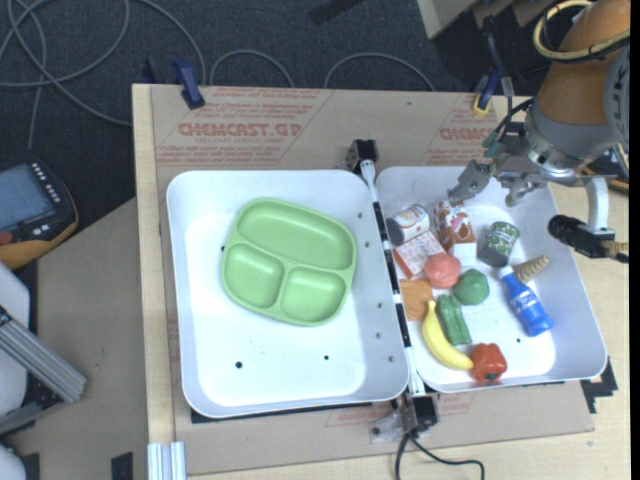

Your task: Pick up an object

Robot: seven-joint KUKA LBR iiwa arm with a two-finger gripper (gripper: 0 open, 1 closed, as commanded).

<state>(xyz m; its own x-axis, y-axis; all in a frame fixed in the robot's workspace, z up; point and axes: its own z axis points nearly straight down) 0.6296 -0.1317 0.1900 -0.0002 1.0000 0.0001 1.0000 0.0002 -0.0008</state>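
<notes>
Left bin [200, 298] holding a green tray [288, 261], right bin [575, 298] crowding with toy food, banana [440, 340] lying near its front, gripper [492, 180] hovering spread open, gripping nothing.

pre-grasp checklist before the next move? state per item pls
1. Gripper open, nothing between its fingers: ok.
2. Gripper above the right bin, at its far edge: ok.
3. Targets present: yes, the milk carton, green can, blue bottle and banana are all in the right bin: ok.
4. Room around a target: items crowded at bin centre; green can stands freest: cannot tell.
5. Green tray sits in the left bin, off the path: ok.
</notes>
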